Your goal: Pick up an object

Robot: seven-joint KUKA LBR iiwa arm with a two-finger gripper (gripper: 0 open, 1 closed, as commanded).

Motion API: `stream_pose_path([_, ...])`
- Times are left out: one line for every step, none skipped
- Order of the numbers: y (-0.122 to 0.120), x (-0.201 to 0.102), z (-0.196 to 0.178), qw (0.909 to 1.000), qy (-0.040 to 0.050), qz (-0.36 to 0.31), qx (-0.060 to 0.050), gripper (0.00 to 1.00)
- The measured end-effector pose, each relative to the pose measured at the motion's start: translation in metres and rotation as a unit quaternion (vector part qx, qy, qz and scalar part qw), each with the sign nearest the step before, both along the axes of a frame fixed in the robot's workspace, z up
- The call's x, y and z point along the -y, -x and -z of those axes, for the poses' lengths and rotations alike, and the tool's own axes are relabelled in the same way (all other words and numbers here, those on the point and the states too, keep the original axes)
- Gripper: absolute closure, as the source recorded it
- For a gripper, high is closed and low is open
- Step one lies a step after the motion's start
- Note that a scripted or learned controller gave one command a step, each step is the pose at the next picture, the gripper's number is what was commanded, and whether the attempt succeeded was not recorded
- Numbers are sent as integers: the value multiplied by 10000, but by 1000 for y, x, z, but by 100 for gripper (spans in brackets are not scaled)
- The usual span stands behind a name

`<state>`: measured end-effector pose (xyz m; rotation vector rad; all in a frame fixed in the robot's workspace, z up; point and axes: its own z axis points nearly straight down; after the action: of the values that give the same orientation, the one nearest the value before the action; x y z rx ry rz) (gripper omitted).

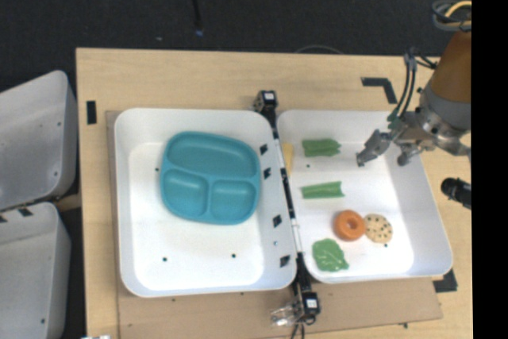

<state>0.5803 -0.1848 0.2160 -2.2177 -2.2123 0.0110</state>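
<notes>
1. Two white bins sit side by side on the bench: the left bin (143,266) at centre-left of the frame, the right bin (421,226) at centre-right.
2. One teal divided plate (210,177) lies in the left bin, with three compartments, the largest toward the top.
3. The right bin holds five loose items and a thin yellow piece (288,157) against its left wall.
4. Two are green rectangular pieces: the upper green strip (321,147) near the bin's top left, and the lower green strip (321,190) just below it, both lying flat and roughly level.
5. One orange ring (348,225) lies lower, touching a speckled cookie (379,229) on its right.
6. One green leafy lump (329,256) rests near the bin's lower left corner.
7. The gripper (387,149) hangs at the upper right of the right bin, fingers spread apart with nothing between them, well right of the upper green strip.
</notes>
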Motion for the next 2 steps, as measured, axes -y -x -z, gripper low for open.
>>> stream_pose_path([-3,0,-7,10000,13,-17,61,0])
stream_pose_path([3,-2,55,10000,10,-9,33,0])
